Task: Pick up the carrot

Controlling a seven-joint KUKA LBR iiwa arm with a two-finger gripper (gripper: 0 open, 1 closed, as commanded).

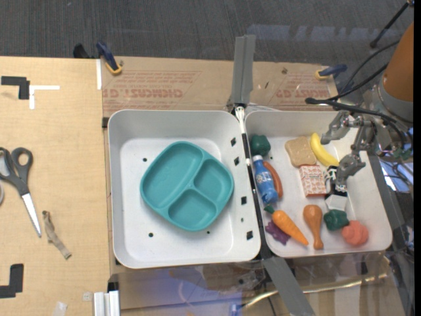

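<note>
Writing first: the cardboard point(171, 87) behind the bins carried red print, upside down and mirrored from here, not legible to me. The blue bottle point(265, 180) had a label, too small to read. A small black-and-white item point(338, 184) lay by the pincer; no text I could make out.

Counts: two white bins. Left bin point(125, 196) held one teal three-compartment plate point(187, 185). Right bin point(380, 199) held one each of: carrot point(290, 227), bottle, sausage point(275, 180) just beside the bottle, dark green piece point(259, 144) at the top left, toast slice point(300, 151), banana point(322, 150), pink wafer block point(312, 180), drumstick point(315, 224), green lump point(335, 219), salmon-pink lump point(356, 232), purple piece point(276, 232).

Carrot lay in the right bin's lower left, tilted, tip toward the lower right, leafy end touching the purple piece, just below the bottle.

Pincer point(347, 166) hung over the right bin's right side, near the banana and wafer, well apart from the carrot. Nothing visible between its fingers; couldn't tell how far apart they stood.

On the bench left of the bins: one pair of scissors point(22, 180), one strap scrap point(56, 237). Two blue clamps point(109, 56) on the cardboard edge.
</note>
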